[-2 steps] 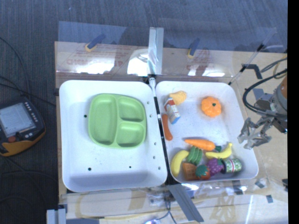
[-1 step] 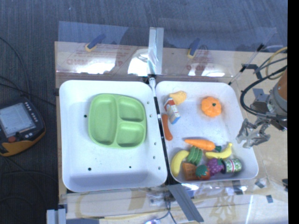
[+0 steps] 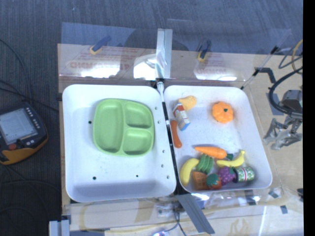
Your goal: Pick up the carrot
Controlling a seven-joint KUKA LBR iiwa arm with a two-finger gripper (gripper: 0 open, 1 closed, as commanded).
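Note:
The carrot (image 3: 210,151) is orange with a green tip at its right end. It lies flat in the right bin (image 3: 251,113), just above a pile of toy food at the bin's front. My gripper (image 3: 282,133) is a grey metal shape off the bin's right rim, over the bench, well to the right of the carrot. Nothing is seen held in it.
Around the carrot: a yellow banana (image 3: 236,160), a lemon (image 3: 187,170), purple grapes (image 3: 225,175), a can (image 3: 245,173), a strawberry (image 3: 212,181). A red-orange sausage (image 3: 175,134) lies by the divider. An orange pumpkin (image 3: 222,112) sits behind. A green divided plate (image 3: 123,127) lies in the left bin (image 3: 78,171).

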